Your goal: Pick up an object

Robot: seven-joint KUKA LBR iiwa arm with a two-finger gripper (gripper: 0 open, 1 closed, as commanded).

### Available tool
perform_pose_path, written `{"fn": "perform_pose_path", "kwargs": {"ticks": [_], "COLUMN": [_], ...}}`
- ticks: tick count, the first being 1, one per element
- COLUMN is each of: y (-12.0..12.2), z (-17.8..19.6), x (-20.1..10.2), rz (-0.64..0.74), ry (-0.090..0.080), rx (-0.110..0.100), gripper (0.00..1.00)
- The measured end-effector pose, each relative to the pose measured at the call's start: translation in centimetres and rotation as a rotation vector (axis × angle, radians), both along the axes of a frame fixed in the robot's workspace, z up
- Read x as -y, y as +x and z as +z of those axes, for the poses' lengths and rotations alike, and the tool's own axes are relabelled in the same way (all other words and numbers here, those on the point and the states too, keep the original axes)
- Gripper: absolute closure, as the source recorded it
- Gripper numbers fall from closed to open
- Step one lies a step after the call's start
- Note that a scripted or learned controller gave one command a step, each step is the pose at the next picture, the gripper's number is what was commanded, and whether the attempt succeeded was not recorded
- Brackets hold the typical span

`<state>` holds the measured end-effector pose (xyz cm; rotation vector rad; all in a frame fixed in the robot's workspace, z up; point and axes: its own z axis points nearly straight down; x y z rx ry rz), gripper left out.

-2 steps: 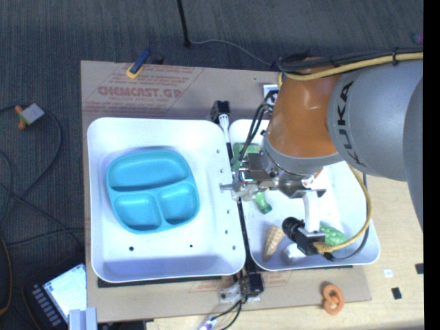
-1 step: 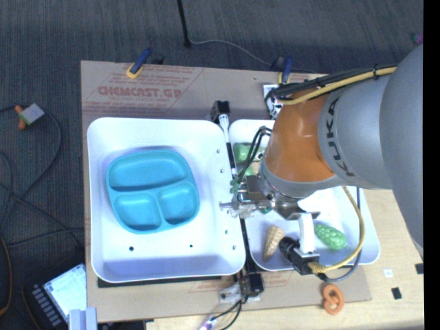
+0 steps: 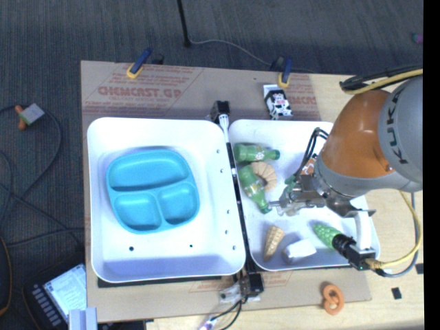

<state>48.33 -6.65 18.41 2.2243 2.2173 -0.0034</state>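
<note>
**Gripper low in the right bin, toys scattered about it**

Toys lie loose in the right bin (image 3: 344,130), and we count several. A green bottle (image 3: 256,154) rests near the bin's far left corner, its long axis running roughly left to right with the narrow neck pointing right. Just below it sits a tan, curled piece like a croissant (image 3: 265,174), touching a second green bottle (image 3: 252,188) whose long axis slants down and to the right. Nearer the front we see a beige ice-cream cone (image 3: 273,240), its tip pointing toward the front rim, and beside it a small white block (image 3: 300,250). A green ribbed piece (image 3: 326,234) lies to the right of that, slanting down-right.

The gripper (image 3: 287,203) hangs low over the bin's middle, just right of the slanted bottle's lower end. We cannot tell how far apart its fingers stand, nor whether it touches anything; nothing is visibly between them.

In the left bin (image 3: 96,184) lies a blue divided tray (image 3: 152,189).
</note>
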Motion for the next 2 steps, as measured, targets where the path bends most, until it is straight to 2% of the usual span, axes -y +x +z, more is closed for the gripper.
{"fn": "perform_pose_path", "kwargs": {"ticks": [1, 2], "y": [1.8, 13.8], "z": [-1.1, -6.3], "x": [8.1, 11.7], "rz": [0.001, 0.005], "ry": [0.0, -0.001], "rx": [0.0, 0.015], "gripper": [1.0, 1.0]}}
